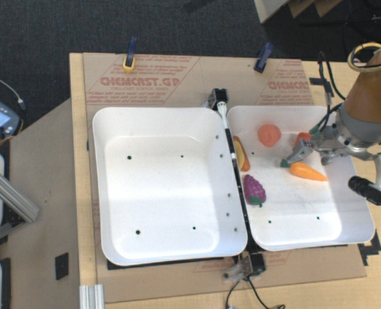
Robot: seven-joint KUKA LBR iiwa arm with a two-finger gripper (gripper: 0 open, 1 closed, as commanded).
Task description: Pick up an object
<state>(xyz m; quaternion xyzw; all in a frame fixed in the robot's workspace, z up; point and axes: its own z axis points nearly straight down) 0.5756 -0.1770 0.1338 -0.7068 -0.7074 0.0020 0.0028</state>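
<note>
The right bin (293, 234) holds an orange carrot (308, 171), a round orange-red fruit (269, 134), a purple bunch of grapes (254, 190), a yellow-orange piece (242, 154) against the left wall, and a small red object (302, 138). My gripper (305, 161) hangs low over the bin's right half, directly above the carrot. It is open, with one finger (291, 159) at the carrot's green stem end and the other toward its middle. Nothing sits between the fingers. The wrist partly hides the red object.
The left bin (158, 237) lies beside the right one, with a dark divider strip (232, 166) between them. The grey arm with its orange band (371, 95) reaches in from the right. Cables (329, 76) run along the right bin's far right corner.
</note>
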